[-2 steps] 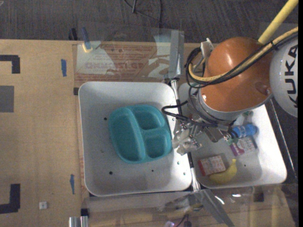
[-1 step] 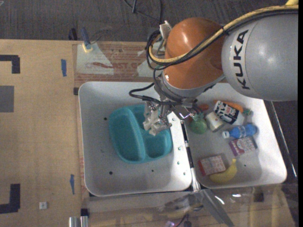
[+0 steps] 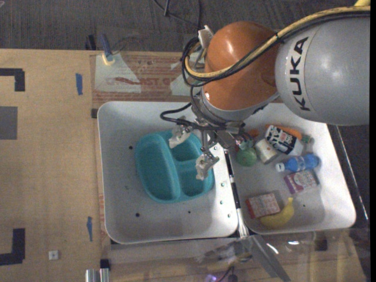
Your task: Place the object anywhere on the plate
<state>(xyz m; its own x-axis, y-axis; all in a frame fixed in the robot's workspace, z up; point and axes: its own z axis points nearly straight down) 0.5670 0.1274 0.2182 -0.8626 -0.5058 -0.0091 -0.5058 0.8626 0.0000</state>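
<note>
Teal plate [image 3: 167,169] lies in the left bin [image 3: 117,210], toward its right wall. My tool [image 3: 192,148] hangs over the plate's right compartments, fingers spread, seemingly empty. Candidate objects sit in the right bin [image 3: 343,207]; next comes picking one, perhaps the banana [image 3: 279,215].

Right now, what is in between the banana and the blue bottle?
In the camera view, a small purple carton lies between the banana and the blue bottle, in the right bin.
</note>
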